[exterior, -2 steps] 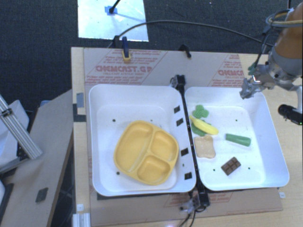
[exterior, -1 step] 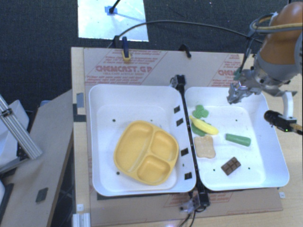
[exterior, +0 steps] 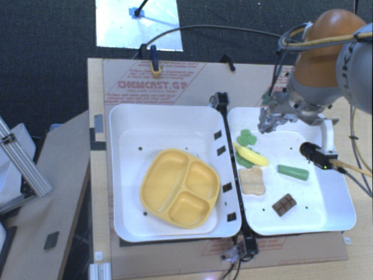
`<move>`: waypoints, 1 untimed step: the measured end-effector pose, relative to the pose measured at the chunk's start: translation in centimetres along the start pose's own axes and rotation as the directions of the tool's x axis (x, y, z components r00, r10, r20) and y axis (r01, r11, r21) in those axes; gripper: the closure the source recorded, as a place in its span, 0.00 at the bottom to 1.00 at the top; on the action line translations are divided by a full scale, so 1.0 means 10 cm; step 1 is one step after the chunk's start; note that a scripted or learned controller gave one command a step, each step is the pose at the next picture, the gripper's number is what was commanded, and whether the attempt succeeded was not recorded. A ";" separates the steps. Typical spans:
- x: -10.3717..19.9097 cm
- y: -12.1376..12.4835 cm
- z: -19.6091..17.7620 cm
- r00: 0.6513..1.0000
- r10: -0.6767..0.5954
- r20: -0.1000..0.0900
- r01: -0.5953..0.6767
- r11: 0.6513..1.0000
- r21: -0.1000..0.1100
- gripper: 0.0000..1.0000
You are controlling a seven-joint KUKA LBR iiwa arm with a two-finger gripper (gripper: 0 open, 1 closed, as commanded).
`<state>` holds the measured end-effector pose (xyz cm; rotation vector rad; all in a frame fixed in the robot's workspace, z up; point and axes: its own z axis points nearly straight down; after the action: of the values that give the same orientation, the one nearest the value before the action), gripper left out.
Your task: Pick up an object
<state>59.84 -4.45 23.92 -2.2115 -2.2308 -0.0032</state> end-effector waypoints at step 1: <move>0.48 -0.12 0.13 1.000 0.000 -0.001 0.000 1.000 0.001 1.00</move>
<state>58.56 0.34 22.63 -2.2104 -2.2304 -0.0026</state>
